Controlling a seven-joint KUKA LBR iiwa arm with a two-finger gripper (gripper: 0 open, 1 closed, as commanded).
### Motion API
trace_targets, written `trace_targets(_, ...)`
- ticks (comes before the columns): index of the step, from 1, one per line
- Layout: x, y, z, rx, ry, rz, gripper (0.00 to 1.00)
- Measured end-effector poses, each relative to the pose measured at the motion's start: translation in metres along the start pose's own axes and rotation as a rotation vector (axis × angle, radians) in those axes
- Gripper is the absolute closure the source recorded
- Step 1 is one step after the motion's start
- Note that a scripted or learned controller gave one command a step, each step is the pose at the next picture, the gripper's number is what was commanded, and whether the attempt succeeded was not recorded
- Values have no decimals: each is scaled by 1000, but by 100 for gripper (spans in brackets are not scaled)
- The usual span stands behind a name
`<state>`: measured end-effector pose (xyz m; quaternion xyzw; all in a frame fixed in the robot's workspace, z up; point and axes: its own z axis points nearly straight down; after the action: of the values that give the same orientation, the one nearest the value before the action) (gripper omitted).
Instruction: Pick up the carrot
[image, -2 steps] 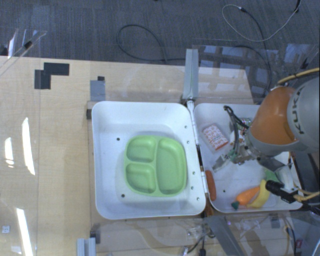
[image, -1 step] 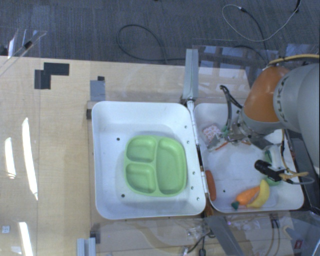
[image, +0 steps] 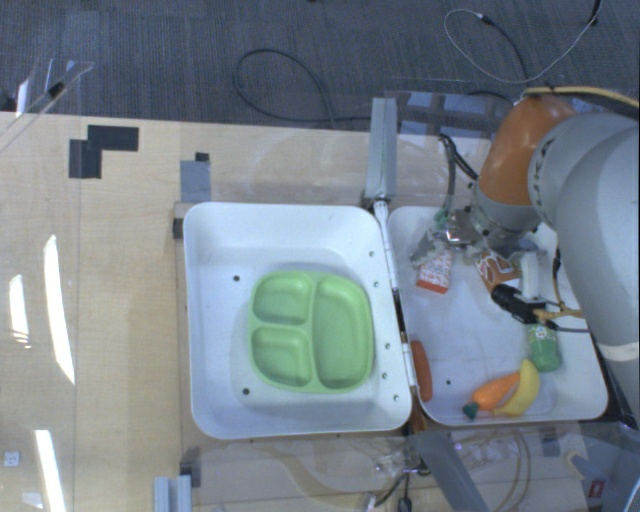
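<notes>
The carrot (image: 490, 392) is orange with a green stub at its left end. It lies near the front edge of the right bin (image: 470, 330), touching a yellow banana (image: 523, 388) on its right. My gripper (image: 446, 238) is over the back of the same bin, well away from the carrot. It hangs just above a small orange and white carton (image: 433, 272). Whether it touches the carton is unclear.
A red sausage (image: 422, 368) lies along the right bin's left wall. A green item (image: 543, 350) sits above the banana, and a brown and white item (image: 497, 268) lies right of the carton. The left bin (image: 215, 300) holds a green divided plate (image: 312, 330).
</notes>
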<state>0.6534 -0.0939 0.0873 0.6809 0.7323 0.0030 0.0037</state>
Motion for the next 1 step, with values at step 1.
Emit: trace_targets(1, 2, 3, -11, -5, -1, -10, 100)
